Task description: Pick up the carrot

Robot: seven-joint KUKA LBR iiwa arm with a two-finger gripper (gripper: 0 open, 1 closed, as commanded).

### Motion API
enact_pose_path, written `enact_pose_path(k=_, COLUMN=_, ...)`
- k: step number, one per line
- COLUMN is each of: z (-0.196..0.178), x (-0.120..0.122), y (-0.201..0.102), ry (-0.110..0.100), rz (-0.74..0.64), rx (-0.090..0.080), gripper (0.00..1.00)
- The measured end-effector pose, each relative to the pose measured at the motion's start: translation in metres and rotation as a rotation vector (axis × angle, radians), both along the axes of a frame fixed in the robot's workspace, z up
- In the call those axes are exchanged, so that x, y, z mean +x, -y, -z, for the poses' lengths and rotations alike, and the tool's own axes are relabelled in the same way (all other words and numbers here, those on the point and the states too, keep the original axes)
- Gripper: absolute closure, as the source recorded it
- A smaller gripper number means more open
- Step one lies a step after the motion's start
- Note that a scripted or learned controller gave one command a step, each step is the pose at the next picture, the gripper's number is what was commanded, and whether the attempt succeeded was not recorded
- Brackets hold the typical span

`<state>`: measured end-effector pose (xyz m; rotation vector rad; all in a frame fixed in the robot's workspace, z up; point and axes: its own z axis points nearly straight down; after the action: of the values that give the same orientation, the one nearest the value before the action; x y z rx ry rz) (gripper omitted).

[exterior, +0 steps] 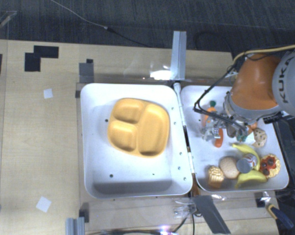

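Arm [258, 84] hangs over the right bin [284, 182], its gripper [215, 131] down at the carrot [217, 140] — finger state I cannot tell — tray [138, 126] well left.

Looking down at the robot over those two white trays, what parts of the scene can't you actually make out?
- Gripper: in the camera view, its fingers blur into the clutter around them, so open or shut is unclear.
- Carrot: just an orange tip below the gripper; the rest is hidden by it.
- Right bin: its far right corner is covered by the arm.
- Small toys near the banana: too small and piled to name surely.
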<state>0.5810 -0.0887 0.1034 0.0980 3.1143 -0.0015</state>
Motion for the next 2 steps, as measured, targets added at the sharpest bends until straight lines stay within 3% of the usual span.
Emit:
enact_pose_path(k=1, z=0.012, x=-0.001, y=-0.006, ry=-0.007, rz=-0.402, rx=-0.008, gripper=1.0)
enact_pose_path(k=2, z=-0.094, x=0.056, y=0.041, ry=-0.008, rz=-0.198, rx=-0.005, gripper=1.0)
